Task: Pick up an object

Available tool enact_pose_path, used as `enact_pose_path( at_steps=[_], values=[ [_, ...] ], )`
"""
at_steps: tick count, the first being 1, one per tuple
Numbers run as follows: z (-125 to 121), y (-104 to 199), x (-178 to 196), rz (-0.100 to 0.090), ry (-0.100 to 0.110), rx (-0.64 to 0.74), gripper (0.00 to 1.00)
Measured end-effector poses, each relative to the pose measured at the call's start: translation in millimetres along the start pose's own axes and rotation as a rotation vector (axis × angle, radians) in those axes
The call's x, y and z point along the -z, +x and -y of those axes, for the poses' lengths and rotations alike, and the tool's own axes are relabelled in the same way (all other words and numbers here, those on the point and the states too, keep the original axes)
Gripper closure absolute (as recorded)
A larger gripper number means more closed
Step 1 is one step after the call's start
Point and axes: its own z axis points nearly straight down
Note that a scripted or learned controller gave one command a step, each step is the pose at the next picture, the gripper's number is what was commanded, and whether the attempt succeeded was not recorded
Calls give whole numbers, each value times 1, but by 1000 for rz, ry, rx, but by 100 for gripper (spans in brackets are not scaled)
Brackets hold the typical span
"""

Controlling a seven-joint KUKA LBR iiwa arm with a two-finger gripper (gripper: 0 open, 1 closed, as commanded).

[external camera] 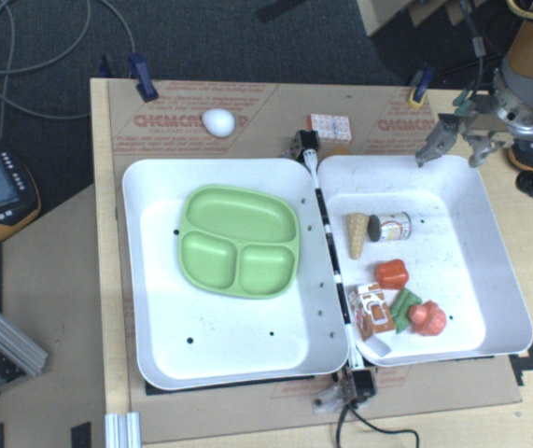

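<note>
Above the right bin's (490,203) far rim, gripper (453,147) spread and bare; crowded toys (401,306) at near corner risk a glancing, failed pinch.

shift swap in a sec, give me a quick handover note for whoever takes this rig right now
End effector: open, holding nothing, above the far edge of the right bin.
Right bin holds: cone, small jar, red pepper, snack pack, green piece, red strawberry.
Left bin holds a green divided plate.
Done: nothing picked yet.
Left: descend onto one object, grip, lift.
</note>
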Motion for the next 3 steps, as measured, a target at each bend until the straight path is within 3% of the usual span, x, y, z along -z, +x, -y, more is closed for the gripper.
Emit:
enact_pose_path(
  at_steps=[1,2,3],
  values=[
    [46,51,-70,-1,3,0,0],
    [111,57,-130,-1,2,-2,0],
    [130,74,-153,-2,4,-1,0]
  ],
)
